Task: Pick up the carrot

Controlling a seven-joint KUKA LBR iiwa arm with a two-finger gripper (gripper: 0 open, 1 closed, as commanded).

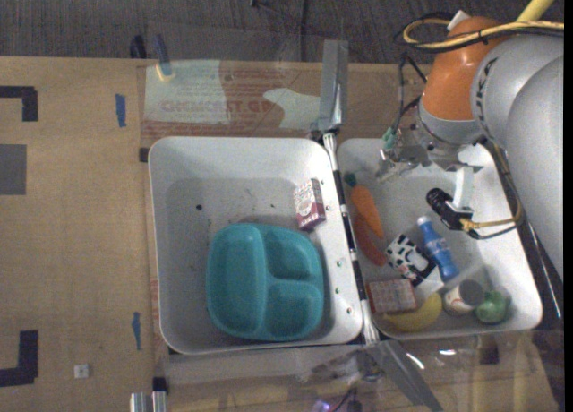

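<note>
the grey arm (528, 124) reaches in from the right, its orange band (458, 79) above the wrist, bent down over the far end of the right bin (524, 285). the gripper (398, 158) hangs at the bin's upper left corner, above the carrot; whether it is open or closed i cannot tell, and nothing shows in its grasp.

the carrot (366, 214) lies along the right bin's left wall, just below the gripper. near it lie a black and white toy (410, 256), a blue bottle (437, 247), a banana (418, 315) and a small box (391, 295).

the left bin (179, 177) holds a teal divided tray (265, 281) and a small carton (310, 204).
</note>
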